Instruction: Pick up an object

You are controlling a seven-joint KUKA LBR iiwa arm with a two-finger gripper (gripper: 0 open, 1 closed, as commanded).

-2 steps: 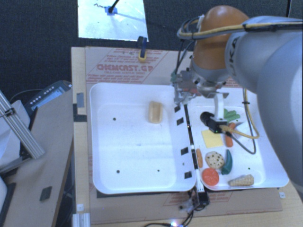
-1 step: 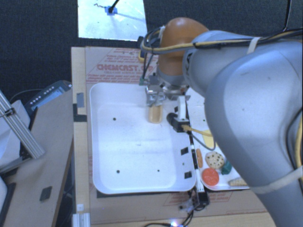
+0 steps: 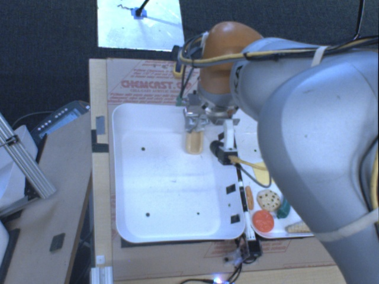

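Overhead, the camera view shows the gripper (image 3: 195, 125) hanging over the upper part of the left bin (image 3: 133, 176), at about one o'clock from that bin's middle. Directly under it sits a small tan block (image 3: 195, 142), its top caught between the two fingers, so the jaws look clenched on it; whether it is lifted clear of the bin floor I cannot tell. It looks light and stiff, possibly wood or foam, with flat sides that should take a pinch well, and the best hold is across its narrow faces near the top, where the fingers now sit. At four o'clock from the block, the right bin (image 3: 251, 142) holds a yellow curved piece (image 3: 256, 167), a spotted cookie (image 3: 268, 200), a red round thing (image 3: 263, 221) and a small orange stick (image 3: 249, 197). The big grey arm (image 3: 320, 129) covers most of that bin.
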